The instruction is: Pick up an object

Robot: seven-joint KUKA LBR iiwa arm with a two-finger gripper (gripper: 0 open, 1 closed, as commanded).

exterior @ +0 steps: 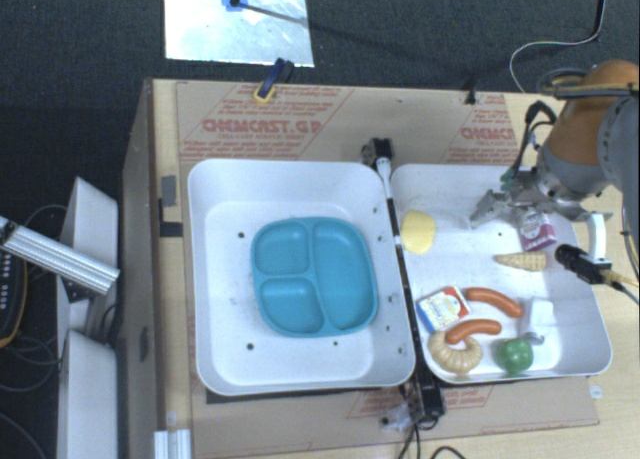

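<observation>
Claw (520, 205) is hanging at the frame's right, over the right bin (440, 182), seemingly spread open and gripping nothing, probably lining up on the purple packet (539, 236) below.

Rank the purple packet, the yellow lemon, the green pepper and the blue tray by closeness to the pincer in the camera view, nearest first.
From the pincer, in the right bin:
1. Purple packet, just below it.
2. Yellow lemon, by the bin's left wall.
3. Green pepper, near the bottom edge.
4. Blue tray, in the left bin.
</observation>
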